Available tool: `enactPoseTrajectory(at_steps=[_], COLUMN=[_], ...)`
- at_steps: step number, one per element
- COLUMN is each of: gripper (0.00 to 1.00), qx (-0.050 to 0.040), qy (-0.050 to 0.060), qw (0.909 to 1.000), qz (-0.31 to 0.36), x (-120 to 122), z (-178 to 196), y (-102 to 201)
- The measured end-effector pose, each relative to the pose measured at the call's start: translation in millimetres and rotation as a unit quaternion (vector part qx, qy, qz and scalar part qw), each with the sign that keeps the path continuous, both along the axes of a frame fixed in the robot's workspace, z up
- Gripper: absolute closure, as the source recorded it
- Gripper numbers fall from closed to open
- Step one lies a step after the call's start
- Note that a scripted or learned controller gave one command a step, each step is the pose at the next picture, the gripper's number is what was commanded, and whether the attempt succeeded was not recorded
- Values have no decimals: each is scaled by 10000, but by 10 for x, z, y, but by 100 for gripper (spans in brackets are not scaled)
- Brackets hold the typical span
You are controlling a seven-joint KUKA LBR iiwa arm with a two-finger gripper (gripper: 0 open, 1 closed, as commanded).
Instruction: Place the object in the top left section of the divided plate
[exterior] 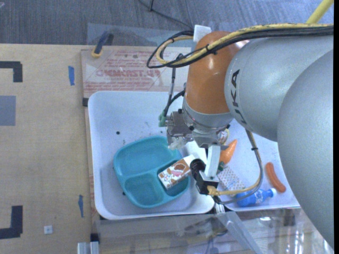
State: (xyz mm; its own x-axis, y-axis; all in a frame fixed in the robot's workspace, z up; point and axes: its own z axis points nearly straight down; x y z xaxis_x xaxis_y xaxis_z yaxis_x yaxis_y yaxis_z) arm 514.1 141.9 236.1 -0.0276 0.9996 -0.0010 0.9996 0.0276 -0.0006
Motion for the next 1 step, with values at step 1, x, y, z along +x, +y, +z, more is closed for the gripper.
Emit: enactPoseTrajectory(at_steps=[1], gripper=[0], qx=[1], qy=[3], qw=[10000], qz=[11], x=[-4], z=[0], y=[11])
